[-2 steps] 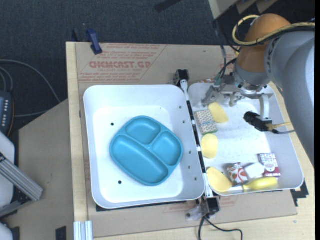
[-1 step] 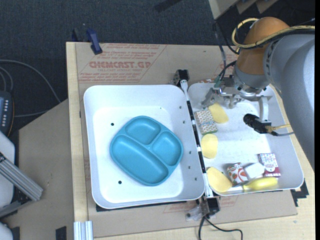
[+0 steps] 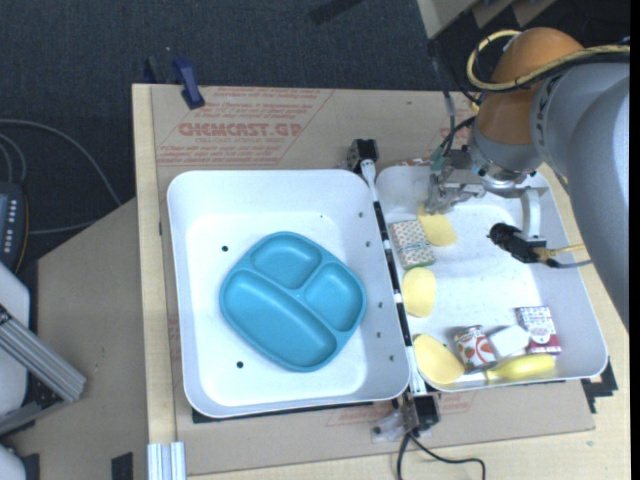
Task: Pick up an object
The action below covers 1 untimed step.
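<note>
The surface (image 3: pixel 250 118) is a pale board printed with red lettering, carrying two shallow white bins side by side. The left bin (image 3: pixel 200 208) holds a glossy blue plastic tray (image 3: pixel 290 300) with three rounded compartments, lying at a slant. The grey arm (image 3: pixel 590 118) reaches in from the right, its orange band (image 3: pixel 525 78) above the wrist, and bends down into the far corner of the right bin (image 3: pixel 570 298). The claw (image 3: pixel 440 196) hangs just above a small yellow rounded piece (image 3: pixel 438 231); whether it is open or closed cannot be told. Beside that piece lies a small patterned packet (image 3: pixel 411 241), and nearer the camera a yellow oval piece (image 3: pixel 419 292). Along the near wall sit another yellow piece (image 3: pixel 436 358), a red-and-white carton (image 3: pixel 480 346), a yellow banana-like shape (image 3: pixel 522 368) and a small red-and-white packet (image 3: pixel 537 326).
</note>
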Tool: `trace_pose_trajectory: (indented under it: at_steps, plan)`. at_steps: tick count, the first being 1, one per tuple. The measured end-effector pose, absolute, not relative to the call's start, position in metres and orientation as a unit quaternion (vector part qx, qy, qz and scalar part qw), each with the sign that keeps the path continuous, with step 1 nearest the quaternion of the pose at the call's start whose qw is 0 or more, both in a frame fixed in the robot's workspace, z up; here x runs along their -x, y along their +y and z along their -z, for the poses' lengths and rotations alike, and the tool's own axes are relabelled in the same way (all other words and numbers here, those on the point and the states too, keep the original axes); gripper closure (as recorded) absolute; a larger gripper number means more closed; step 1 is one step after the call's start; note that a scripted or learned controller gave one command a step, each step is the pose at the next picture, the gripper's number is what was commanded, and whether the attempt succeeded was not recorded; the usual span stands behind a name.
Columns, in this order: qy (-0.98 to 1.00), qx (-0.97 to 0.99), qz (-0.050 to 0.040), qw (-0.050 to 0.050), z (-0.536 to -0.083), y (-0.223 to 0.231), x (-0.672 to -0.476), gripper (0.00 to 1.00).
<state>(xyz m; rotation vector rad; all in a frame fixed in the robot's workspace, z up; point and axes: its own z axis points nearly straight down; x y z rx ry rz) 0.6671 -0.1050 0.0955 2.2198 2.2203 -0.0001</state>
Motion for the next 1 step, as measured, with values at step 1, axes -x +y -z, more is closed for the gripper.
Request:
trace_pose_trajectory:
  at_steps: [1]
  plan:
    - [0.707, -0.707, 0.0002, 0.001, -0.0953, -0.105, -0.667, 0.0]
